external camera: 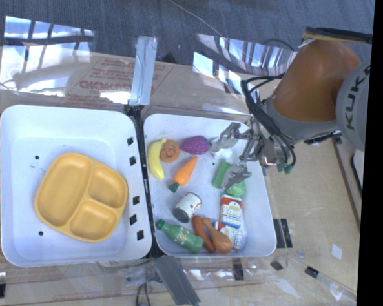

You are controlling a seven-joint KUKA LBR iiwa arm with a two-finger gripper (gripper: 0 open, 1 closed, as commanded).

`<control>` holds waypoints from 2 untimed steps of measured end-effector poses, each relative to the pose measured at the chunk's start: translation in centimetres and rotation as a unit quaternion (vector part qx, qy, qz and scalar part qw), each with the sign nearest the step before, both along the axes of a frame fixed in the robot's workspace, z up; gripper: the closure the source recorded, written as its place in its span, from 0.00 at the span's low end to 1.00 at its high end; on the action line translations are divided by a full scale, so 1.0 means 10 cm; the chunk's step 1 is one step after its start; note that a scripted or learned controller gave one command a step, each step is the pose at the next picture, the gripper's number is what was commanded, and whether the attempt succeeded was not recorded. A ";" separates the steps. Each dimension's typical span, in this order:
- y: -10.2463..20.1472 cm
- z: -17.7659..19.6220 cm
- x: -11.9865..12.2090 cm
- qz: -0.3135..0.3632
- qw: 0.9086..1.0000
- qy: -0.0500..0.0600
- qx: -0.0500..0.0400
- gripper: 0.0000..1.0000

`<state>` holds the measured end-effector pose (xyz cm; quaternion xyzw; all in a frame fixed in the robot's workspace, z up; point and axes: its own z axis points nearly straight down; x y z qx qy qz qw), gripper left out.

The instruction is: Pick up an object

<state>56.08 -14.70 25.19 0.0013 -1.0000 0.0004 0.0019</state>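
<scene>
My gripper [230, 158] hangs over the upper right part of the right bin [263, 212], open, its two metal fingers spread apart. A green cucumber-like piece [221, 175] lies in the bin just below and between the fingertips; I cannot see it being gripped. A purple eggplant [194, 144] sits just left of the upper finger. Further left lie a carrot [185, 171], a banana [155, 158] and an orange round piece [169, 152]. Near the front are a tin can [186, 207], a juice carton [230, 216], a green bottle [180, 236] and a sausage [211, 236].
The left bin [18, 129] holds a yellow divided plate [80, 195]. The arm's orange band [312, 79] and grey wrist hang over the right bin's far right corner. Cardboard and tape lie behind the bins, and the wooden bench runs to the right.
</scene>
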 end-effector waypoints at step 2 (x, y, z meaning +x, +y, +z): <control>0.53 -1.58 0.61 0.045 0.999 -0.003 -0.001 0.00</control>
